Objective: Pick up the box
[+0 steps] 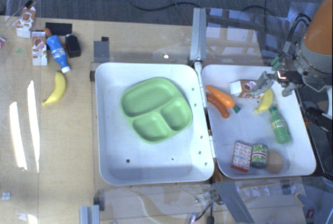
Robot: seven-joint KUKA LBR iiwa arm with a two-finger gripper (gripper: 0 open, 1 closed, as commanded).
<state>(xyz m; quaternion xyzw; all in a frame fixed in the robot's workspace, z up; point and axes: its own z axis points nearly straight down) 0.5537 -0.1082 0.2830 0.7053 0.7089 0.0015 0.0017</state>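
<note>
The box [241,156] is placed near the front of the right bin [307,165], touching a can [259,156]. The gripper [269,78] is seen far back, above a carton [244,88] and a banana [265,101]; its jaw state cannot be told. The wrong item may be grasped there.

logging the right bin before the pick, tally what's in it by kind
carrots: 2
boxes: 2
banana: 1
green bottle: 1
can: 1
brown round item: 1
total: 8
</note>
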